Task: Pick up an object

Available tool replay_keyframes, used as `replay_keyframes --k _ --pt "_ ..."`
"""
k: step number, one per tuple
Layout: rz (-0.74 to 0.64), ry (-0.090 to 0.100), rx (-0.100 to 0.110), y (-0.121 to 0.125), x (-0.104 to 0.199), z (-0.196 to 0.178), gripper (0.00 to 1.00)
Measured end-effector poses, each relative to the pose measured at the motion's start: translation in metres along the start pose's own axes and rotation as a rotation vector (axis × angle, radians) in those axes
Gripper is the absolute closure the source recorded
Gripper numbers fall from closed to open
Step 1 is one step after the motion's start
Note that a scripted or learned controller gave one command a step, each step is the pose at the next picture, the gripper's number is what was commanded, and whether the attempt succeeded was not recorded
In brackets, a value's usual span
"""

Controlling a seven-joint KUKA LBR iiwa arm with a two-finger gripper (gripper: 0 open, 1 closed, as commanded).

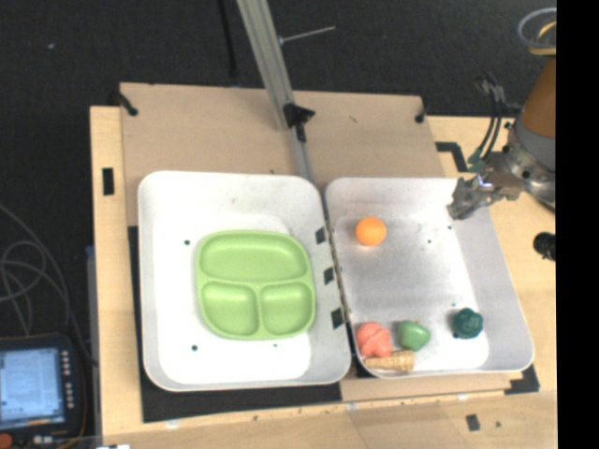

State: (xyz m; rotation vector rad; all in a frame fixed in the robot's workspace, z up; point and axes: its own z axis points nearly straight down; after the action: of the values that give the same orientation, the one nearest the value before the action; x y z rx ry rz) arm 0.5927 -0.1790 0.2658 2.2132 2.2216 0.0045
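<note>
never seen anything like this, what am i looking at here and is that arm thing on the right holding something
This is one picture from a camera fixed above a workbench, looking down at a slant. The grey machine with an orange band at the right edge is a robot arm; its gripper, a two-finger claw, hangs over the upper right corner of the right bin. I see nothing between its fingers. That bin holds an orange ball, a dark green object, and near the front edge a pink object, a light green object and a small tan object. The left bin holds a green divided tray.
</note>
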Motion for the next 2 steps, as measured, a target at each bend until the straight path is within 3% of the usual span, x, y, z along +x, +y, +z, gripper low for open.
replay_keyframes --k 2 --pt "-0.003 0.003 0.005 -0.017 0.104 0.025 1.00"
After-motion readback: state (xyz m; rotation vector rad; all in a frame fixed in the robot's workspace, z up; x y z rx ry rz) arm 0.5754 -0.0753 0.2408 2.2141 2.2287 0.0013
